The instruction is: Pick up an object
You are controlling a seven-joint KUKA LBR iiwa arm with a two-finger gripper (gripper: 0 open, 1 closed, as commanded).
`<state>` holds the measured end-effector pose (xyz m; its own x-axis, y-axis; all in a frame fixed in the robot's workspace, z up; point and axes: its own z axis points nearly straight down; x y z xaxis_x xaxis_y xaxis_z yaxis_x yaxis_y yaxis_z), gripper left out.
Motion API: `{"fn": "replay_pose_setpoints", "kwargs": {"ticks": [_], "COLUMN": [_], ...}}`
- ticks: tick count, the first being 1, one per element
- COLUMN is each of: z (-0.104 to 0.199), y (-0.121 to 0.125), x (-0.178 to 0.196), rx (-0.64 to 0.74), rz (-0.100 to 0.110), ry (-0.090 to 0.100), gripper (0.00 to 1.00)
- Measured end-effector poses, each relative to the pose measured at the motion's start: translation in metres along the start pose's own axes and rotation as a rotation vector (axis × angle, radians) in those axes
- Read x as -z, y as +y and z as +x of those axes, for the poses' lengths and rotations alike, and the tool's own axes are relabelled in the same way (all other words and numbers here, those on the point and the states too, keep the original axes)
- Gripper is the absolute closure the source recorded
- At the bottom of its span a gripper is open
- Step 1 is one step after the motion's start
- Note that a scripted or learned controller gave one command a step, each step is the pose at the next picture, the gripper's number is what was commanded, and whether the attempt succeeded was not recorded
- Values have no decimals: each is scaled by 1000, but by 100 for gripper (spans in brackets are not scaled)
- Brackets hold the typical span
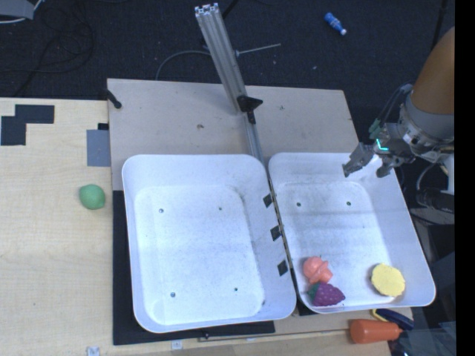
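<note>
- Camera view: the gripper (367, 164) hangs over the upper right corner of the right bin (338, 170), at the end of the grey arm (429, 117) that comes in from the right.
- Its two fingers are spread apart with a plain gap between them, and nothing sits in that gap; it carries no object.
- Three candidates for the pick lie along the near edge of the right bin: an orange-pink toy (318, 268), a purple grape-like toy (327, 295) touching it just below, and a yellow round piece (388, 279) apart from them toward the bin's right corner.
- All three are well apart from the gripper, which is at the far end of the same bin.
- The left bin (148, 170) sits beside it, separated by a row of black clips (275, 232).
- Outside the bins, a green ball (92, 196) rests on the wooden bench at left, and an orange item (374, 331) lies just below the right bin's near rim.
- Judged step: the approach, with no object yet chosen or reached.
- The next move calls for travelling toward the near edge, centring over one toy, and descending with the fingers wide.
- The yellow piece looks the easier target, since it lies alone; the orange-pink and purple toys touch, so closing on one may nudge the other.
</note>
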<state>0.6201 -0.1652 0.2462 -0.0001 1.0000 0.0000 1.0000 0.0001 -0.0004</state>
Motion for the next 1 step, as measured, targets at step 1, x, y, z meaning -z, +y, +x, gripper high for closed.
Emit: {"fn": "replay_pose_setpoints", "kwargs": {"ticks": [1], "z": [0], "y": [0], "x": [0], "rx": [0], "rz": [0], "ry": [0], "gripper": [0]}}
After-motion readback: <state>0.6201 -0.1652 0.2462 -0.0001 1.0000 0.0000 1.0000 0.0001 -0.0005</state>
